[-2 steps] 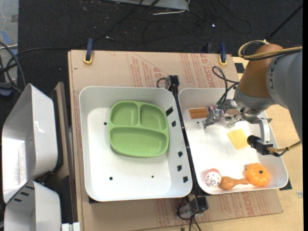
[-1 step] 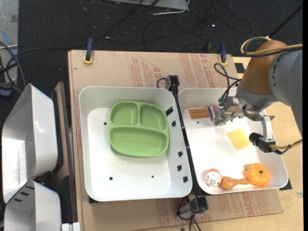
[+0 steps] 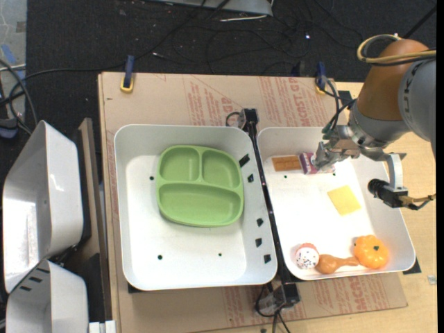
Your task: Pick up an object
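Orange gourd (image 3: 355,254) sits lower right; gripper (image 3: 320,159), fingers' state unclear, hovers upper right over a small bar (image 3: 293,163), seemingly light, stiff, best pinched across.

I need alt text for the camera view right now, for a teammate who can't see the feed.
The gripper is low at the far end of the right bin, by a brown bar with a purple end. That bin also holds a yellow square, an orange pumpkin and a pink speckled ball; the left bin holds a green divided plate.

A robotics lab: clamped cardboard bench (image 3: 208,96), two white bins (image 3: 132,207), loose cables (image 3: 208,19) on a dark floor.
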